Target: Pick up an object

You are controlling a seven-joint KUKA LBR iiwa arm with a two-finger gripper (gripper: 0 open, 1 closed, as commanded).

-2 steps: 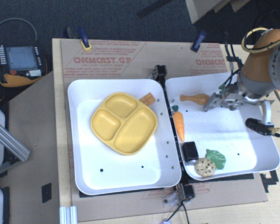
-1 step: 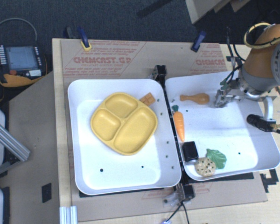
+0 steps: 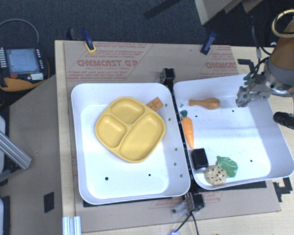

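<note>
Frankly, the pick had not been made at the moment I was watching. The gripper (image 3: 243, 98) hung over the far right part of the right bin (image 3: 264, 146), and I could see nothing between its fingers; whether they were spread or pressed together I could not tell from where I stood.

Every object lay loose in the bins. Nearest the claw was a tan drumstick-shaped toy (image 3: 205, 103), lying flat on the bin floor just to the gripper's left, apart from it with a strip of bare white between. Along the bin's left wall lay a toy carrot (image 3: 187, 130), and farther toward the near edge sat a small black block (image 3: 199, 158), a speckled cookie (image 3: 215, 175) and a green leafy piece (image 3: 229, 165), the last two touching. These were well apart from the claw.

The left bin (image 3: 88, 170) held a yellow divided plate (image 3: 130, 129) with a small brown block (image 3: 155, 104) at its far edge.

So, by my reckoning, the whole task remained: descend, close, lift. The drumstick looked the likeliest target.
</note>
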